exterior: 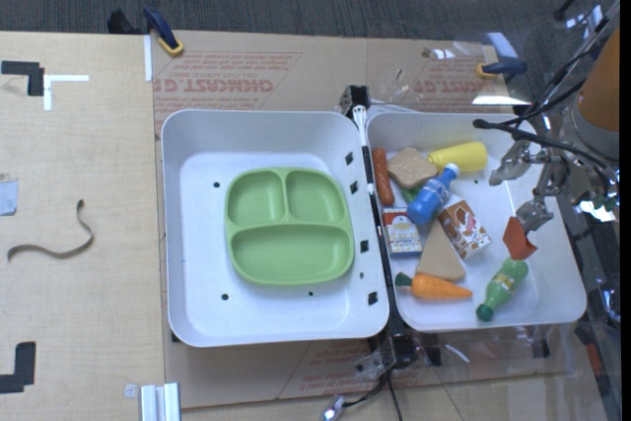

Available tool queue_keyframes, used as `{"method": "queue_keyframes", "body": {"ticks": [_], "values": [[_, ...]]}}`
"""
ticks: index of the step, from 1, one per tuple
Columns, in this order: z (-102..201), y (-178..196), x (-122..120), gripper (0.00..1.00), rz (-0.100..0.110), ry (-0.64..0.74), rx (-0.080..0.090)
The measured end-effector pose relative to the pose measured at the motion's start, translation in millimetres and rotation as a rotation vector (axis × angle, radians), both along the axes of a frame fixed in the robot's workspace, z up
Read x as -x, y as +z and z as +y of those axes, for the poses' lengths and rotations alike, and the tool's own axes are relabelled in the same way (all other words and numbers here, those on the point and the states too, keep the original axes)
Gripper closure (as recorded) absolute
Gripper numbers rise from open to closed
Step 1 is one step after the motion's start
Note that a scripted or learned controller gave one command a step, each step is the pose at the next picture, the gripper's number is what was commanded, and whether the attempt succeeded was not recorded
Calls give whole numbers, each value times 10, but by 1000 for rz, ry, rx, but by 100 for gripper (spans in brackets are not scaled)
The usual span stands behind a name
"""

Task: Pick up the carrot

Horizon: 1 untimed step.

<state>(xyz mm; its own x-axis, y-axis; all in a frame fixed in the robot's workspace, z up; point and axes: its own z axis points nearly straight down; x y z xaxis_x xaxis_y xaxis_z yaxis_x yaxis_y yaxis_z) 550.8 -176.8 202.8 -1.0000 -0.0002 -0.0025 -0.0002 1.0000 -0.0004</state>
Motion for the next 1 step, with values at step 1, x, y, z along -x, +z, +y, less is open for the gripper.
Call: {"method": "queue_keyframes", "body": {"ticks": [1], "values": [[391,-301,113,0,1,-149,-1]]}}
